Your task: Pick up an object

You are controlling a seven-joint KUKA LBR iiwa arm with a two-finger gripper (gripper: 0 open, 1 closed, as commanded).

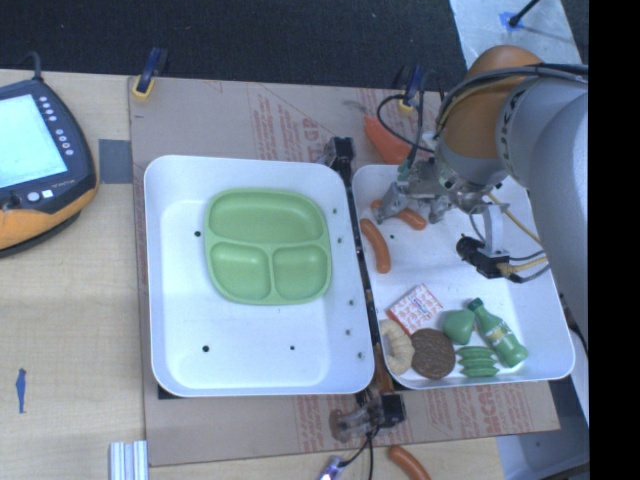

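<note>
Here the gripper [410,206] hangs low over the right bin [545,298], near its 11 o'clock corner, and from this slanted view I cannot tell what state it is in or whether it grips anything. Something small and orange [414,219] lies just under it, and a sausage [376,245] lies just beside it toward 7 o'clock, along the bin's left wall. Either could be the target; judging by the gripper's position, the orange piece looks likelier.

The other candidates sit well apart, crowded at the bin's 6 o'clock end: a red-and-white packet [415,307], a brown disc [433,353], a pale lumpy piece [398,345], a green bottle [497,332] and more green toys [460,325] (all touching or nearly so). That crowding probably makes the two pieces near the gripper the easier picks, since fingers need room on both sides.

The left bin [175,298] holds a green divided plate [268,245], set toward 12 o'clock. An orange item [382,139] rests on the surface outside the bins, at about 12 o'clock from the gripper, and another sausage [409,461] lies past the bins at 6 o'clock. A control pendant [40,163] sits far off at 9 o'clock, out of the arm's way.

The pick itself does not look done yet.
</note>
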